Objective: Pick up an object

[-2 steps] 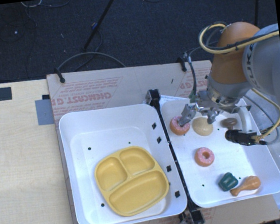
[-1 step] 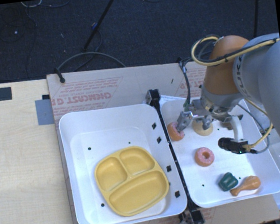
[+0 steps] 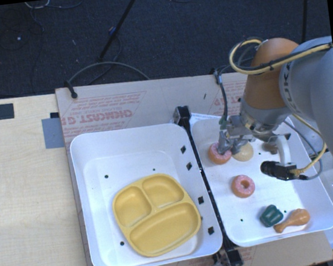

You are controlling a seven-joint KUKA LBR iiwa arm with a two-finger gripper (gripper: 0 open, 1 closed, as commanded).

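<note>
My gripper [image 3: 230, 144] is low over the far left part of the right bin [image 3: 320, 190]. Right under it, a pink frosted doughnut [image 3: 219, 154] lies beside a cream round piece [image 3: 244, 152]. The gripper's tip sits between these two and partly covers both. A second pink doughnut [image 3: 243, 185] lies nearer the middle of the bin. At the bin's front right are a green block [image 3: 271, 215] and a tan drumstick-shaped toy [image 3: 292, 220], touching each other.
In the left bin [image 3: 127, 159], a yellow divided plate [image 3: 157, 213] rests toward the front. A black divider [image 3: 197, 174] runs between the bins. A dark object [image 3: 278, 170] and a yellow cable hang from the arm over the right bin.
</note>
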